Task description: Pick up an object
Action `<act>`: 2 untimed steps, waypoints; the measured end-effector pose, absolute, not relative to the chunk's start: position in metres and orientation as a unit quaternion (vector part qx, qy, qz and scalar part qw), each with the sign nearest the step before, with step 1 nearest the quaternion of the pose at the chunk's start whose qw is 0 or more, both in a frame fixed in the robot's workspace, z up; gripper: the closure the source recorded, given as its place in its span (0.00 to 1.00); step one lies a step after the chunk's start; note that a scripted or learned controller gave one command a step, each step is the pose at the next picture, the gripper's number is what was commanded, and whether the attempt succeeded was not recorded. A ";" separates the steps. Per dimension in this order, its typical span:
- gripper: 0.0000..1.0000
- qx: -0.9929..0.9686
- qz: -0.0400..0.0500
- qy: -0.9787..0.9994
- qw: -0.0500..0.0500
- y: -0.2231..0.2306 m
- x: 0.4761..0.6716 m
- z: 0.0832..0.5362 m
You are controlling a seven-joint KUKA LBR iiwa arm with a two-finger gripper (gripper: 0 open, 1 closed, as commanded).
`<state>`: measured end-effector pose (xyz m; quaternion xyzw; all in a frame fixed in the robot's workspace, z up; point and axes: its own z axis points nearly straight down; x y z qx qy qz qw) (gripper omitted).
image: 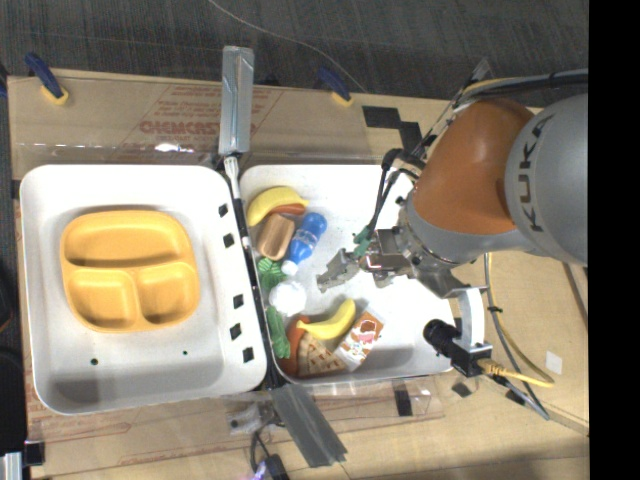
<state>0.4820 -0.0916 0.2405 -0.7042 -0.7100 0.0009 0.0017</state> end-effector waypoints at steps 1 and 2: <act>0.00 -0.690 0.004 -0.724 0.005 -0.095 0.557 0.140; 0.00 -0.680 -0.002 -0.734 -0.001 -0.110 0.619 0.094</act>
